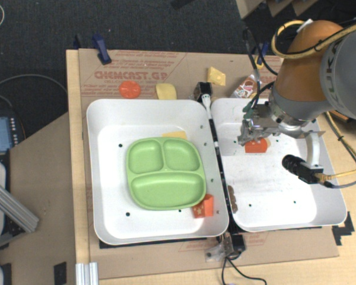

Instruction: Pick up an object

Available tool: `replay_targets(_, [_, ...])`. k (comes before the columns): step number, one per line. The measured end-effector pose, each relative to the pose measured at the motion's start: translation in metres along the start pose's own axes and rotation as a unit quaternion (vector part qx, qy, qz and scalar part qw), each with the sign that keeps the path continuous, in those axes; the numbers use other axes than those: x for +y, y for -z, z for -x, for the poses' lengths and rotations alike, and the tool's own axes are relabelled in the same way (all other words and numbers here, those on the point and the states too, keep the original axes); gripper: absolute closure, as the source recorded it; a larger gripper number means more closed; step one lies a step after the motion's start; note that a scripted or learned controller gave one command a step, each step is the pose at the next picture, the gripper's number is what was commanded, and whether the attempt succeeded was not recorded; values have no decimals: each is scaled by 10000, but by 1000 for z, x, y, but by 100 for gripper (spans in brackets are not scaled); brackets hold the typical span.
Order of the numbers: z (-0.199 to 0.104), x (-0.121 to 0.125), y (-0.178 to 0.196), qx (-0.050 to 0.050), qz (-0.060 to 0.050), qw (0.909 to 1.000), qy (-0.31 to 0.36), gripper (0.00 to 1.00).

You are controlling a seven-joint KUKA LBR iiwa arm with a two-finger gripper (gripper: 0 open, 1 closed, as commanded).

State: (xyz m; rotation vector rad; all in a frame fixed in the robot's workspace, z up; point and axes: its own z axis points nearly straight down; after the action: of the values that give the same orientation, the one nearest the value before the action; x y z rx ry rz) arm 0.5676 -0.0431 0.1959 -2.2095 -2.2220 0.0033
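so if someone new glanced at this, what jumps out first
The green divided plate lying flat in the left bin draws the eye first, with a small orange block at its lower right corner. Next is the grey and orange arm reaching in from the right, its gripper low over the right bin, just above another orange block.
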Motion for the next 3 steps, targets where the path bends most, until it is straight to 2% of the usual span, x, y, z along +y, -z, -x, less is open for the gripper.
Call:
replay_targets(1, [30, -12, 21, -28, 47, 10000, -39, 100])
replay_targets(2, [-31, -47, 19, -3, 10, 10000, -3, 100])
replay_targets(3, [59, -18, 37, -49, 67, 9999, -65, 100])
